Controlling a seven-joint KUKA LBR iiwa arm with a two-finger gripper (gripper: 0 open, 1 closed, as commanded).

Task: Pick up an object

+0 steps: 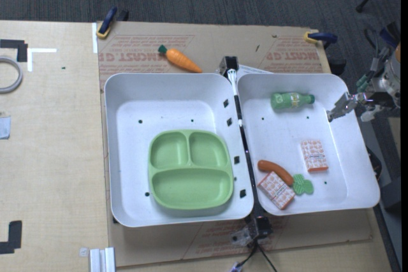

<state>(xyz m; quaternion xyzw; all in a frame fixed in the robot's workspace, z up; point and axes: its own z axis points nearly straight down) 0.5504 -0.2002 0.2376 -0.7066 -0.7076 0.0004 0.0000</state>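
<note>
Hand hangs at the right bin's rim, can't tell its state. Bottle is nearest, so probably the easiest grab; carrot lies outside on the table.

Both white bins look like smooth moulded plastic, slight sheen. Green divided plate: matt plastic. Green bottle at 12 o'clock of right bin: glossy, translucent plastic. Sheet under bins: brown printed cardboard, matt. Bench: pale, smooth, wood-look.
</note>
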